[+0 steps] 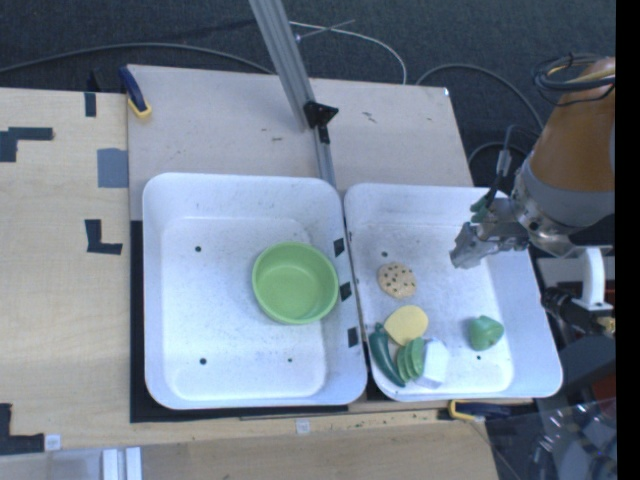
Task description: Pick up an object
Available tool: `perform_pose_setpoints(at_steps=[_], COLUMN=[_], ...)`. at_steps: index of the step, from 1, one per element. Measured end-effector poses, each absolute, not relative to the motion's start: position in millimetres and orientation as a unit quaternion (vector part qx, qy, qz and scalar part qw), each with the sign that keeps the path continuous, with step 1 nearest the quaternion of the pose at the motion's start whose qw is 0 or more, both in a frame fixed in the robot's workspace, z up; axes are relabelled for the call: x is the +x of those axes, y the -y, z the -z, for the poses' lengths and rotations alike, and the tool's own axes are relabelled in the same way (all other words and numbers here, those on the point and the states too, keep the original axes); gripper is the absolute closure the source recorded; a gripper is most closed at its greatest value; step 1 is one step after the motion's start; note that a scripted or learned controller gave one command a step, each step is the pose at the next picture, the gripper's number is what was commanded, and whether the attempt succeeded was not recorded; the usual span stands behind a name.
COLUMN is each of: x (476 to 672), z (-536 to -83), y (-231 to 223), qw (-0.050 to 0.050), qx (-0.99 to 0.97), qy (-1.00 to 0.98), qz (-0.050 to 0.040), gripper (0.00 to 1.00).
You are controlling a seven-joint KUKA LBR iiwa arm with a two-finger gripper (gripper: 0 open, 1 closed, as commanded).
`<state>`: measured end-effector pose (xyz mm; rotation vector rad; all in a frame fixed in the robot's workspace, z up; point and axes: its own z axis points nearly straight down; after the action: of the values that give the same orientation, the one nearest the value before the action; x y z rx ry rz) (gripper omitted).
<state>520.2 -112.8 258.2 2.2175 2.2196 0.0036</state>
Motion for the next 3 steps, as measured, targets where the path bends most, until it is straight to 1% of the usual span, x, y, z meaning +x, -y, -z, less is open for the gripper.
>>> perform_pose_setpoints(at_steps=[1,3], x=[545.6,581.2], z=[-242.6,-224.1], y=[69.9,-16.0], qw=[-0.001,-0.001], qx=[0.705,0.705], qy=[-0.709,-0.709], qz=[0.0006,0.0005], gripper=[1.00,1.00])
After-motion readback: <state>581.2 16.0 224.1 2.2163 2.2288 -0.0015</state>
